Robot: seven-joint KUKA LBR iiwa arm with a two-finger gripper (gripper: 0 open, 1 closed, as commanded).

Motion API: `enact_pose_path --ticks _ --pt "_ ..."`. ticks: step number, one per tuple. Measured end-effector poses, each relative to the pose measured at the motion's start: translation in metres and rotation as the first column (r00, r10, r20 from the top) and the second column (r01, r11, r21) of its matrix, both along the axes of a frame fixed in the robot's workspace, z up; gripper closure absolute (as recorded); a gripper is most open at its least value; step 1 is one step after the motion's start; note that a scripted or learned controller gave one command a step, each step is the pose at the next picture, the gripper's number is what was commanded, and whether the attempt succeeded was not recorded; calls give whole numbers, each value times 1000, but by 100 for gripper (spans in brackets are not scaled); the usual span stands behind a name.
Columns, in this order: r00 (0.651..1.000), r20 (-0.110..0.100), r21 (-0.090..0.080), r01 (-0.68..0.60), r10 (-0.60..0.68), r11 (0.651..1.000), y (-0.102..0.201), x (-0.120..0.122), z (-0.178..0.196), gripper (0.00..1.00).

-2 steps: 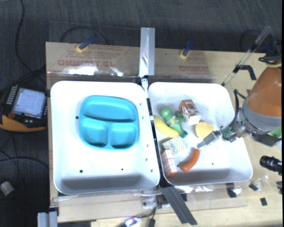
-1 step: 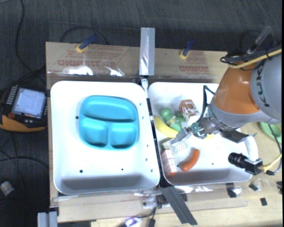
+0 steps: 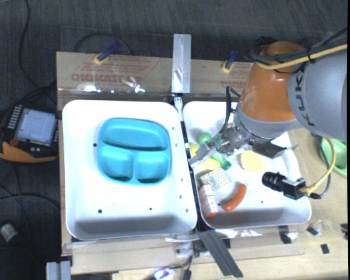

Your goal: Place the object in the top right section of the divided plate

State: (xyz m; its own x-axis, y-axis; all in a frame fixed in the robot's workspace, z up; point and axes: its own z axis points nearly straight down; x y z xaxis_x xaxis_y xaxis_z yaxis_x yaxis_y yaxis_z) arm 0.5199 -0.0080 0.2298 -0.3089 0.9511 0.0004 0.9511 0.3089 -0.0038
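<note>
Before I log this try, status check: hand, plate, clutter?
Hand low over right bin, among toy food. Blue divided plate in left bin, nothing on it. Sausage lies nearby.

You are looking at a robotics lab, not a home or kitchen: a grey and orange arm (image 3: 297,92) reaches over a bench (image 3: 128,74) that carries two white bins (image 3: 76,174) side by side, clipped at the back with clamps (image 3: 105,53). The bench stands on dark carpet (image 3: 23,39) with loose cables (image 3: 11,4) trailing across it and a handheld control pendant (image 3: 29,132) lying to the left. The toy food (image 3: 233,197) and blue plate (image 3: 134,149) in the bins are test props.
</note>
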Motion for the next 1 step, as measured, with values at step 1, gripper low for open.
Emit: enact_pose_path --ticks 1 --pt "992 2 -4 128 -128 992 12 4 101 0"
